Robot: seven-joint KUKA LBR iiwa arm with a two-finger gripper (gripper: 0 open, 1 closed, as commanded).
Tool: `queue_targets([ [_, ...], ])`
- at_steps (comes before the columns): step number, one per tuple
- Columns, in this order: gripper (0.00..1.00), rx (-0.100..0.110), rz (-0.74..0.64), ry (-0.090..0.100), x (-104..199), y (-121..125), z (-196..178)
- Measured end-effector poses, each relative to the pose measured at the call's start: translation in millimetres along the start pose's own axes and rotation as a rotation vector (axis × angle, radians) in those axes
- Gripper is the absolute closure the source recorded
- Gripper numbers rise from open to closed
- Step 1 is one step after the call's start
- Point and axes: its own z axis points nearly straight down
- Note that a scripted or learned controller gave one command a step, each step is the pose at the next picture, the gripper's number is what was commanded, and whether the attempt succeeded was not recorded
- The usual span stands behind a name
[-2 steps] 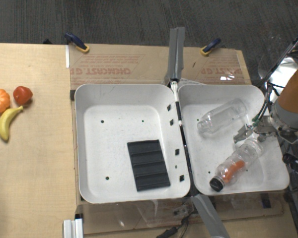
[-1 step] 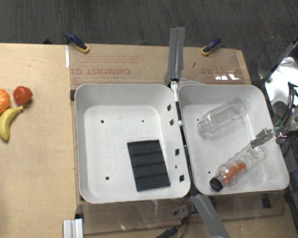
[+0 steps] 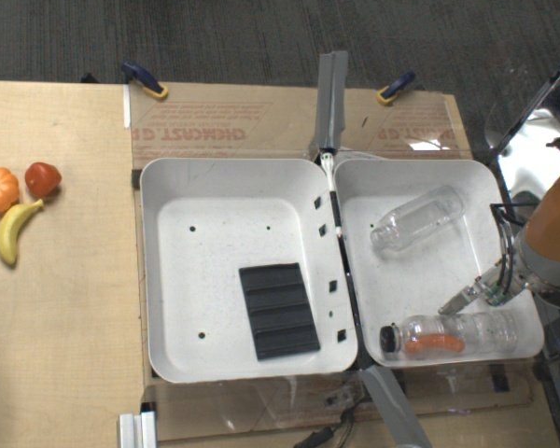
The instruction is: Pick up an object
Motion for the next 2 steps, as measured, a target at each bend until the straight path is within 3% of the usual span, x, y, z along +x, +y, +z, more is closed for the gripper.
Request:
queue_targets([
  [1,0.0,0.0,0.096,-0.003,-43,63,-48],
  [2,0.0,0.014,0.068,0.002,-85,144,-14],
])
